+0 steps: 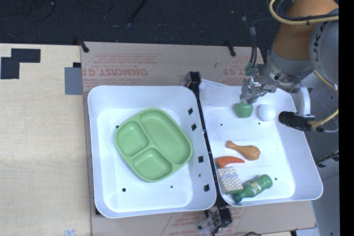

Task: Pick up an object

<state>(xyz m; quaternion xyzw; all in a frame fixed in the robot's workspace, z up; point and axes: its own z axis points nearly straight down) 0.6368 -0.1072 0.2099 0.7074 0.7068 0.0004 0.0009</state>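
A single fixed camera looks down at a slant on the two white bins (105,119), set well back; the arm (301,36) enters beyond their right side.

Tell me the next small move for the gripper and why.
Probably a short drop straight down, then close. The gripper hangs just above the small green object at the far end of the right bin, with nothing seen between its fingers. The white ball lies close beside, so keep the descent centered.
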